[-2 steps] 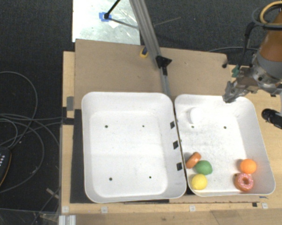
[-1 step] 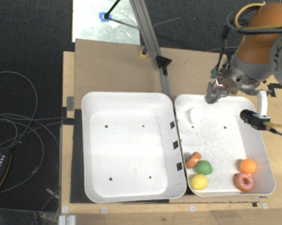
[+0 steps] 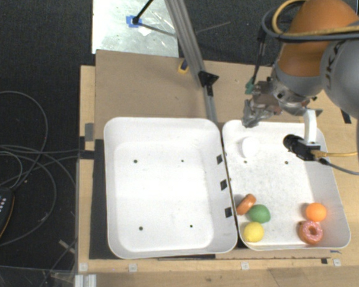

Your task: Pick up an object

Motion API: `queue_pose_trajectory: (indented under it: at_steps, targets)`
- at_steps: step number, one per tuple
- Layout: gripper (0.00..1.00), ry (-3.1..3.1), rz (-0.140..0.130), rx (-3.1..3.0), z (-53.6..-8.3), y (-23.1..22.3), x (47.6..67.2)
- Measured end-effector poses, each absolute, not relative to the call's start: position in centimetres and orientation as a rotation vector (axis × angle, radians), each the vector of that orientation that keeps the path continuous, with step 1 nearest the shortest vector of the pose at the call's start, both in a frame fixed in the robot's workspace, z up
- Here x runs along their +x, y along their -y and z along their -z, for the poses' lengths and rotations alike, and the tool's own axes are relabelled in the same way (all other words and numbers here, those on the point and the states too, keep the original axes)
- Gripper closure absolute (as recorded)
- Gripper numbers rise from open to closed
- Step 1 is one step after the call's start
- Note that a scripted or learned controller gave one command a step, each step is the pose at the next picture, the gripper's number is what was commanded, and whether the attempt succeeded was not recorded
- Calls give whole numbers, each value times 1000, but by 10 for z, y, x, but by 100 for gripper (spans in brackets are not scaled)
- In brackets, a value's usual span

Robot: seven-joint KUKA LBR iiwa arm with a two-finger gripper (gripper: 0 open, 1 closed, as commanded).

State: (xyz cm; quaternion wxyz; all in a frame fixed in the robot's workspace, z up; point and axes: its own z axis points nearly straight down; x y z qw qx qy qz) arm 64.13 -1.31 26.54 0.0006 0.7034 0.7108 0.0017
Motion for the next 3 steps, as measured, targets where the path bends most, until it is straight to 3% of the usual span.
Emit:
queue_pose_trajectory:
  at_steps: [2, 3]
  targets:
    - [100, -2232, -5, 2210, -243, -96, 665]
    - [0, -2227, -2, 2213, -244, -93, 665]
